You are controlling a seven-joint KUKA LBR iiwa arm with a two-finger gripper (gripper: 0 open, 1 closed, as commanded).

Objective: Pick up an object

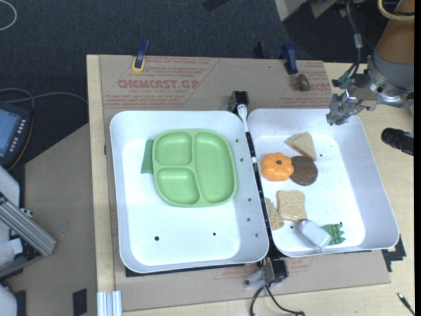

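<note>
Two bins (125, 196); pumpkin (277, 166) touching cookie (304, 171).

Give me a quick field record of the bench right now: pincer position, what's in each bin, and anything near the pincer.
pincer: above the far right corner of the right bin, nothing seen between its fingers
left bin: green divided tray with three compartments
right bin: orange pumpkin, dark brown round cookie, tan wedge, tan cracker, silver-grey piece, small green item
nearest to pincer: tan wedge, apart from it
task status: no object picked up yet
</note>
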